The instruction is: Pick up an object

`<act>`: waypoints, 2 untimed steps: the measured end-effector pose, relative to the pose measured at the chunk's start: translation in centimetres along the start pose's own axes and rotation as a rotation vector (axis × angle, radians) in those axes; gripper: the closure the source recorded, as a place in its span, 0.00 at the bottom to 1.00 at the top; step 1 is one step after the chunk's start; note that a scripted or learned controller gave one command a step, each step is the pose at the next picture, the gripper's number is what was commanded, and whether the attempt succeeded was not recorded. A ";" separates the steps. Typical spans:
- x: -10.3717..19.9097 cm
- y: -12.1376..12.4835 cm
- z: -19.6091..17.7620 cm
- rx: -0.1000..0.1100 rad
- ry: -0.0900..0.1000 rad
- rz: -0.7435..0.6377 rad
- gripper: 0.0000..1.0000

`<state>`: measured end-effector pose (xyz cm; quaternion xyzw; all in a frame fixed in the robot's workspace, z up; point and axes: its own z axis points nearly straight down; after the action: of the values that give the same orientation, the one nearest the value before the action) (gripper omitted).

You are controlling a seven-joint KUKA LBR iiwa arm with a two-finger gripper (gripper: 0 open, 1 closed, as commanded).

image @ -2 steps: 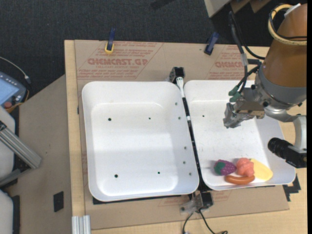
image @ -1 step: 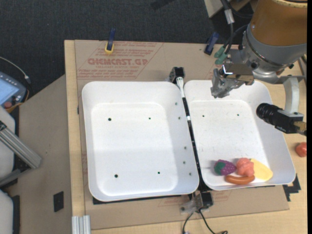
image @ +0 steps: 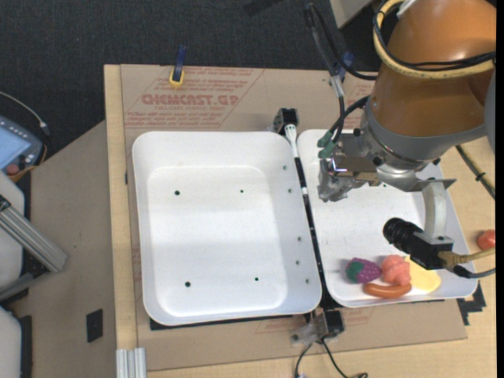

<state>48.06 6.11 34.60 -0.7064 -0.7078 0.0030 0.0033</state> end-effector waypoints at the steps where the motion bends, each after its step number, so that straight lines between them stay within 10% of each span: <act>1: 7.2 2.2 -0.9 -0.013 0.001 -0.005 1.00; 2: 5.9 1.4 10.2 -0.002 -0.001 0.004 1.00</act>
<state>49.39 12.04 24.42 -0.7077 -0.7065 0.0026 0.0023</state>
